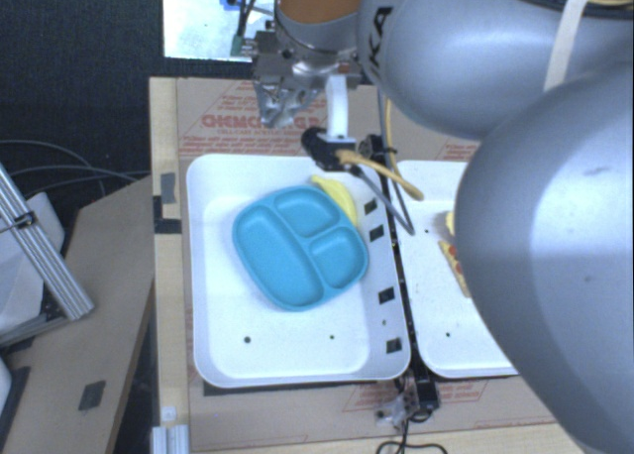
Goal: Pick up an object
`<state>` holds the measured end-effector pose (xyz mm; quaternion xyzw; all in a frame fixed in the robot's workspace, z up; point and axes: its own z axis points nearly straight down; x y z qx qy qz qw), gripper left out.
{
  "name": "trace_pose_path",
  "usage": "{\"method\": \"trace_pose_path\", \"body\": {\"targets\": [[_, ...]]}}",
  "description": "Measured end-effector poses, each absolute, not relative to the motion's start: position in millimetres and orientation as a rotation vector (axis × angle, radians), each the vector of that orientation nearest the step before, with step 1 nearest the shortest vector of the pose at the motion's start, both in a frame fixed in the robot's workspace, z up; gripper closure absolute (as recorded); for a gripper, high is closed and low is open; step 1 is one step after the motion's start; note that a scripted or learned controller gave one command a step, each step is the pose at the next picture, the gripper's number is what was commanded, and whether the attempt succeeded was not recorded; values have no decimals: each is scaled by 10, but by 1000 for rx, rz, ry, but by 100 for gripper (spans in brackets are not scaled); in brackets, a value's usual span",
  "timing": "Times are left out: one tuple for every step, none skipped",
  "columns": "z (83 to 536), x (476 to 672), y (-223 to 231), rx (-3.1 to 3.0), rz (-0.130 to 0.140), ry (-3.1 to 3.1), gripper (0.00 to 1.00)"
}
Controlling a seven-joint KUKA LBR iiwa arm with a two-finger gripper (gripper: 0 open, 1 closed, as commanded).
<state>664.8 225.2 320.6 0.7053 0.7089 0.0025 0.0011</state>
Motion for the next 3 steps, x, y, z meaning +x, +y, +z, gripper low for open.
{"method": "trace_pose_path", "body": {"targets": [[3442, 6689, 2342, 2215, 5, 2227, 100], [5470, 6676, 2343, 2206, 29, 2223, 100], [2995, 6670, 1948, 2228, -19, 2223, 100]]}}
